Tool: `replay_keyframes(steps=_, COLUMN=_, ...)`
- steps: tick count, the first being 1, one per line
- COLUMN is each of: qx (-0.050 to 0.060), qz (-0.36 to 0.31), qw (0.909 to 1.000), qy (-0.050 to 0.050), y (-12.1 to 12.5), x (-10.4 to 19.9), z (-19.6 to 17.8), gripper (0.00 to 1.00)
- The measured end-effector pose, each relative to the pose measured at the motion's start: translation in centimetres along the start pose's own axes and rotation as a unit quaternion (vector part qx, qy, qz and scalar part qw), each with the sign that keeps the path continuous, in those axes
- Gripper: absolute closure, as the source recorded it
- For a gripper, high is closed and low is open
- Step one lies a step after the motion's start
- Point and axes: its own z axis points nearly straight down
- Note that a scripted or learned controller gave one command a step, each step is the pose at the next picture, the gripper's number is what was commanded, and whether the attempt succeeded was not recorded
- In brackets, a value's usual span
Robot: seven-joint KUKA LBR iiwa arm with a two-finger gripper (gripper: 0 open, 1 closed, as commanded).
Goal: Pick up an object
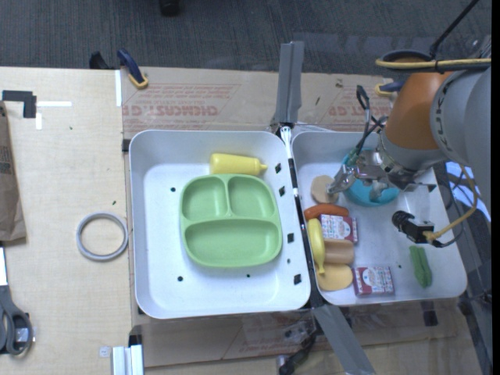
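Hand low in right bin, grip state unclear, blue bowl just beside it, two small cartons, one banana, one green tray in left bin.

The arm covers part of the blue bowl & the right bin's back corner. The arm is cut off at the right edge. The gripper is too small to see well. The brown bag & scissors are cut off at the left edge.
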Motion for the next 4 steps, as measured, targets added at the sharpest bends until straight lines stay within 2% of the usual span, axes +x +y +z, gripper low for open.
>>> replay_keyframes(steps=1, qx=0.001, qz=-0.005, qw=0.9999, qy=0.01, y=0.3, x=1.2, z=-1.2, gripper=1.0)
replay_keyframes(steps=2, qx=0.003, qz=0.031, qw=0.9995, qy=0.0, y=-4.0, x=4.4, z=-9.7, gripper=1.0)
replay_keyframes(steps=3, qx=0.003, qz=0.032, qw=0.9995, qy=0.0, y=-4.0, x=4.4, z=-9.7, gripper=0.0)
replay_keyframes(steps=4, qx=0.003, qz=0.002, qw=1.0, qy=-0.001, y=0.4, x=-2.8, z=-6.6, gripper=0.0)
